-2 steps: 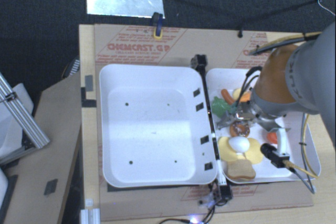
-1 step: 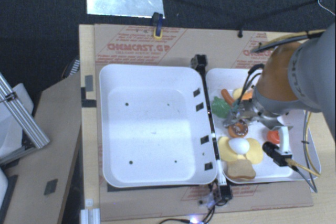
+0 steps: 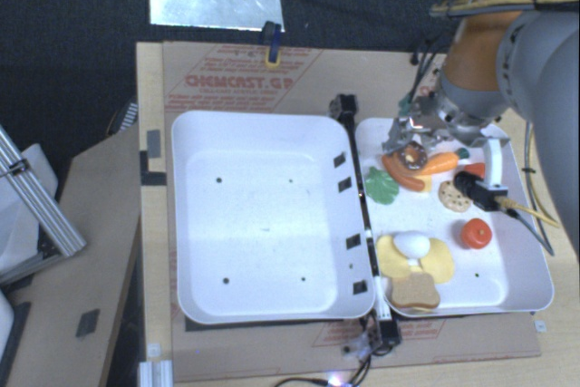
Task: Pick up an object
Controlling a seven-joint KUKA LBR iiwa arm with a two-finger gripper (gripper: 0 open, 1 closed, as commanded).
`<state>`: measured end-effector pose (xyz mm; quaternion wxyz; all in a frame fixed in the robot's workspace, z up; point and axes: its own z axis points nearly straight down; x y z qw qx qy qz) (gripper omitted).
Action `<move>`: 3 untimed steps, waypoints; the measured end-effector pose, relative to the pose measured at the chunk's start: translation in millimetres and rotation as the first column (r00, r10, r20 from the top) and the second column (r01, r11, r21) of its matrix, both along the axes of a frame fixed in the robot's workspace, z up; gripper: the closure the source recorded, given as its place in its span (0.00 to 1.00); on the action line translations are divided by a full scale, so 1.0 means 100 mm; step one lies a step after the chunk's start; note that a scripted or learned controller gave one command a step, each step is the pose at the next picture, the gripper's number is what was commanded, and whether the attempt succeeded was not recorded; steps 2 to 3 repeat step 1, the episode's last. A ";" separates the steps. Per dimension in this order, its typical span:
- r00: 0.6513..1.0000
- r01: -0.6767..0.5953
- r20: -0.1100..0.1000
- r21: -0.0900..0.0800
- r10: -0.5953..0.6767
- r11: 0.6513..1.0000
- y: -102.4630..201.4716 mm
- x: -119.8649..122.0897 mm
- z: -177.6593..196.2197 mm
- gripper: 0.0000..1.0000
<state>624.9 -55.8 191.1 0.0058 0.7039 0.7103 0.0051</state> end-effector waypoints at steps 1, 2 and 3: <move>1.000 -0.002 -0.011 0.003 0.002 1.000 1.07 0.05 0.24 1.00; 1.000 -0.002 -0.011 0.003 0.002 1.000 1.07 0.05 0.24 1.00; 1.000 -0.002 -0.011 0.003 0.002 1.000 1.07 0.05 0.24 1.00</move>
